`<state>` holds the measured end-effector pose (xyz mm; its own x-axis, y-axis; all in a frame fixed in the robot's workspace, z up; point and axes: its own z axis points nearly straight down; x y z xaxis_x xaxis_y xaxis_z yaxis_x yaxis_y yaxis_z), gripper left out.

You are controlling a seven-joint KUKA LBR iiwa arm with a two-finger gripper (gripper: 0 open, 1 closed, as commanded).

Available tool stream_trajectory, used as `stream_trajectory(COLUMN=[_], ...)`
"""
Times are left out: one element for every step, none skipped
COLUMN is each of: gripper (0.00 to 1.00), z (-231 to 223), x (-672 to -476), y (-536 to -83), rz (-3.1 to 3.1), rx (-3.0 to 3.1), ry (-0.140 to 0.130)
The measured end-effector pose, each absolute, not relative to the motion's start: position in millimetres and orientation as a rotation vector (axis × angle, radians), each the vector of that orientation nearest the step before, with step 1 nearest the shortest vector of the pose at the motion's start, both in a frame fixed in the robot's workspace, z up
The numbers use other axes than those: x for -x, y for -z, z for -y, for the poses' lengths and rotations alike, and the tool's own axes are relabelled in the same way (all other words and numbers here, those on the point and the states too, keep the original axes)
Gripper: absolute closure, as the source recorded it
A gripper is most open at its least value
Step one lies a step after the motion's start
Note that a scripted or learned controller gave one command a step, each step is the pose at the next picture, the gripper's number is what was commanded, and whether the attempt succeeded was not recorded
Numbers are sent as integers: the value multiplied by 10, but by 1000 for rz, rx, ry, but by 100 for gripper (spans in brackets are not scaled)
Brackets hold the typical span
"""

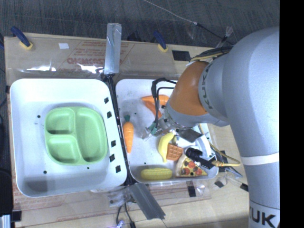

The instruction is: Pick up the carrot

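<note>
Over right bin (124,90) — claw (156,126) low, mid-bin.
Carrot (128,135) flat by left wall, green top up-frame, just left of claw, not gripped. Claw opening — can't tell, wrist covers it. Banana (166,143), corn (155,174) nearby.

- The bins (19,127) look like smooth white plastic with a faint sheen.
- The tray (76,134) is matt pale-green plastic.
- The carrot (128,134) is smooth, slightly glossy orange plastic.
- The arm (247,84) has a satin grey shell and a glossy orange band.
- The table (228,141) looks like pale bare wood.
</note>
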<state>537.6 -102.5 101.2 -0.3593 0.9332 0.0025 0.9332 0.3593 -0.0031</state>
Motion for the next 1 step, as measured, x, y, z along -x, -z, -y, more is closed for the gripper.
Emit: stream_trajectory(gripper=[100], z=[10], x=[-5917], y=[-1949], rz=[2692], rx=[1627], ry=[8])
